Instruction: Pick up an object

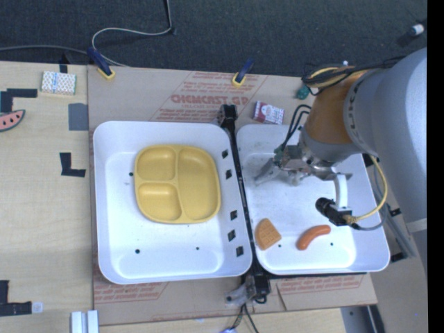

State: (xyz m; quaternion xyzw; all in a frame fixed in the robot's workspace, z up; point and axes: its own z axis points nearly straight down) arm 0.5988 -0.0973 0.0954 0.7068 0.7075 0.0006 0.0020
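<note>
In the right bin (361, 259) lie an orange sausage (313, 236) near the front and a tan, toast-like piece (267, 233) at the front left. My gripper (272, 168) hangs over the rear left part of this bin, reaching leftward from the grey arm with the orange band (333, 116). Its fingers point toward the divider and look spread, with nothing between them. Both food pieces lie apart from the gripper, nearer the front edge. The left bin (118, 255) holds a yellow divided plate (177, 184).
A small red and white packet (267, 112) lies on the cardboard behind the right bin. Black clips (232, 186) line the seam between the bins. Cables (347, 207) loop off the wrist above the right bin. Yellow clamps (243, 73) hold the cardboard's rear edge.
</note>
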